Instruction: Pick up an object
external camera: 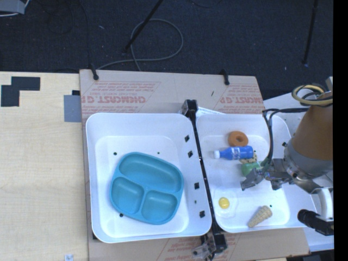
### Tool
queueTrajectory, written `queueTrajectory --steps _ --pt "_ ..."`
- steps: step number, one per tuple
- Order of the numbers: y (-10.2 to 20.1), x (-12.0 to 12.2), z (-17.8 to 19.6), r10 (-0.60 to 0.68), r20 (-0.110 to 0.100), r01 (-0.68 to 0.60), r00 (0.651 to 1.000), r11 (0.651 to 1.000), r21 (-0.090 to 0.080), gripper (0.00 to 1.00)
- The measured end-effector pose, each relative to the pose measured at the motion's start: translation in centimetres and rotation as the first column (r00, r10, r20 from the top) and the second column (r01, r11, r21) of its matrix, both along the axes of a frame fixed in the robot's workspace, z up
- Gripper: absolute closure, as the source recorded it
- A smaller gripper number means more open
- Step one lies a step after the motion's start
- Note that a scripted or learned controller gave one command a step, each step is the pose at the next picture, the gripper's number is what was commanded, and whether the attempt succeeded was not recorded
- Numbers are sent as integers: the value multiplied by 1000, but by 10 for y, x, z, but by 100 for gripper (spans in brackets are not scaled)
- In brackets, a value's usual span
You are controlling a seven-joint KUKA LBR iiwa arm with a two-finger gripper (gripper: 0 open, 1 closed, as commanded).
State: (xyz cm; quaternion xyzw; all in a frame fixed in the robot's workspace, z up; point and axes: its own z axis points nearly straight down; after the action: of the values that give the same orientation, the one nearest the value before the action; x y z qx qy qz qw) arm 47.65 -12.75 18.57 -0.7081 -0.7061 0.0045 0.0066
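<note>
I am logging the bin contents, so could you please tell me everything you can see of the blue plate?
The plate is a light blue tray that looks like plastic, with rounded corners and three compartments: one long one along its far side and two smaller ones nearer the camera. It lies flat, right side up, turned at a slant on the floor of the left bin. Its compartments hold nothing, and only the bin floor touches it.

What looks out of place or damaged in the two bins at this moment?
Nothing stands out. The blue tray lies flat in the left bin; the donut, tube, yellow piece and cone lie loose, whole, in the right bin.
</note>
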Motion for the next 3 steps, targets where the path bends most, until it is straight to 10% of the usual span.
queueTrajectory --steps 3 --pt "6 7 -93 2 8 -2 1000 1000 0 0"
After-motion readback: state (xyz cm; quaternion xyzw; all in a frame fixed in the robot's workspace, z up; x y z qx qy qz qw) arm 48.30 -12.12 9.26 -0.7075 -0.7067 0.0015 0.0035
